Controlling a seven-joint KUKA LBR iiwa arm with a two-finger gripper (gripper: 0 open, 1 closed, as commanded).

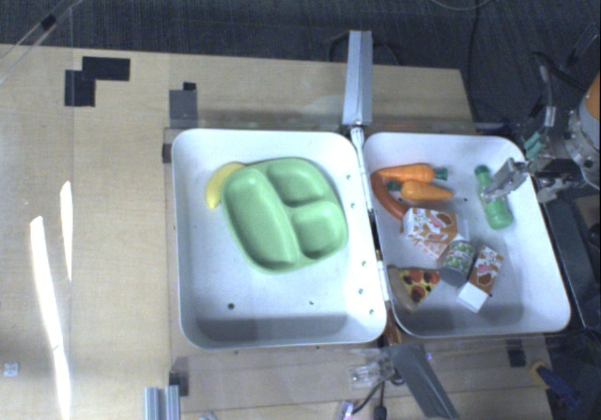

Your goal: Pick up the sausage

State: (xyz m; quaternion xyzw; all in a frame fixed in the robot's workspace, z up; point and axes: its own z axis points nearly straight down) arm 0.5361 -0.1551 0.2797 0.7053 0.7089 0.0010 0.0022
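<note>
1 gripper point(512, 176), grip unreadable to me; I'd go 9 o'clock, pinch sausage point(385, 194) below carrots point(413, 181).

Wooden bench point(113, 221) bears two white bins: left bin point(188, 296), right bin point(545, 296), side by side.

Fixed overhead camera, slanting down on both bins point(188, 315).

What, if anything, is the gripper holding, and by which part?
Nothing. The gripper sits at the right bin's far right edge, beside the green bottle, apart from the sausage.
</note>
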